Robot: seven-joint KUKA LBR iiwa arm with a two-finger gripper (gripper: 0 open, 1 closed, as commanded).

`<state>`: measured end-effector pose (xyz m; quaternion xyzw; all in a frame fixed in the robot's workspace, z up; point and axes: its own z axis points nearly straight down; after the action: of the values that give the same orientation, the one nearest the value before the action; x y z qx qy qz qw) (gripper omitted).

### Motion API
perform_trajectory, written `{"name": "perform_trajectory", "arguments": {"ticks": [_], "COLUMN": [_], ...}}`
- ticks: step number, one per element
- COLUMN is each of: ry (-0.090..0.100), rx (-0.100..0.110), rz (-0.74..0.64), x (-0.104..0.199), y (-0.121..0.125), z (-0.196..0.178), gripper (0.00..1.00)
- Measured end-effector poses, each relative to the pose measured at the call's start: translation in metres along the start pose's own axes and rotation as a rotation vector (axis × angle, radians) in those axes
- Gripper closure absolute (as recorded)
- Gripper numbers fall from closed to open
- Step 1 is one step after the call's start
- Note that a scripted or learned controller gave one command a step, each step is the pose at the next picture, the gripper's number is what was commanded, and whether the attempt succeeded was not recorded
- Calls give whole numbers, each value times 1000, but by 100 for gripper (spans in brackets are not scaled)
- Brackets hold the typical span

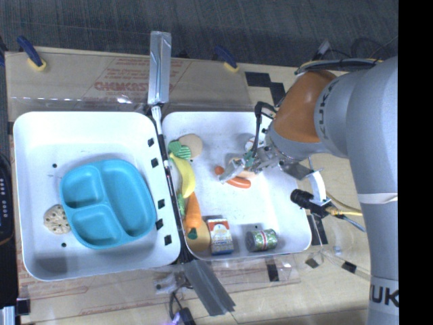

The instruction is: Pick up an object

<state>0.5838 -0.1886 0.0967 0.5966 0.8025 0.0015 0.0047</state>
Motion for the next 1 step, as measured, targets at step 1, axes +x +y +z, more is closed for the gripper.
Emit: {"name": "perform_trajectory", "arguments": {"ticks": [1], "ry": [-11], "rx": [-16], "rz": [-3], "x": [-4], "y": [6], "z": [-17], "gripper": [100]}}
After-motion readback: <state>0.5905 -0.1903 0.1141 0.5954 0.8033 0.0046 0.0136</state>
